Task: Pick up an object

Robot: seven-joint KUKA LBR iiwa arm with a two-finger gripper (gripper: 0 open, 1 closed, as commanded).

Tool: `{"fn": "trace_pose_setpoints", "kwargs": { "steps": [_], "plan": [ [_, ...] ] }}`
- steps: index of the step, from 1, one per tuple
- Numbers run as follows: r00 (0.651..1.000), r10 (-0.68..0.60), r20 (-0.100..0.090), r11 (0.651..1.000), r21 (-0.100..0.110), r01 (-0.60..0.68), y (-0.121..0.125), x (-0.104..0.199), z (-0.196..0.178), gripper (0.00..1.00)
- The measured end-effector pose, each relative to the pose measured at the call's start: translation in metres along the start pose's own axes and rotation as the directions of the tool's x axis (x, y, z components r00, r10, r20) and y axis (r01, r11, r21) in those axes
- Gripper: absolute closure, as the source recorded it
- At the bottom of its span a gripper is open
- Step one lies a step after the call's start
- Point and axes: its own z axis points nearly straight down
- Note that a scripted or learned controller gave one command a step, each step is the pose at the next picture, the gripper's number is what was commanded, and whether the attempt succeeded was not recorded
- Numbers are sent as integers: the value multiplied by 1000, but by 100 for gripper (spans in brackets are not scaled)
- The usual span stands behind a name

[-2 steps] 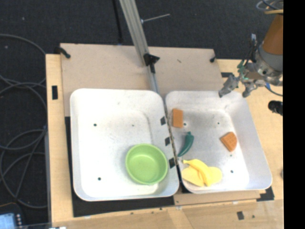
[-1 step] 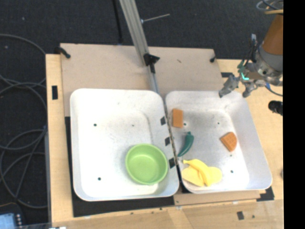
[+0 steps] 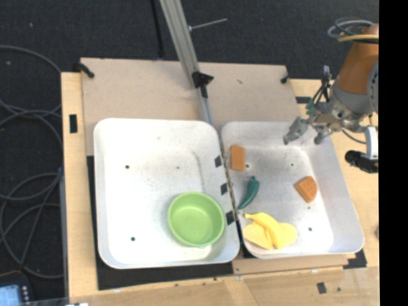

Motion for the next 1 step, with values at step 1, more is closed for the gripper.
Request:
{"fn": "trace_pose_setpoints", "kwargs": {
  "steps": [1],
  "plan": [
    [1000, -3, 0, 1000, -2, 3, 4, 7, 48, 0]
  ]
}}
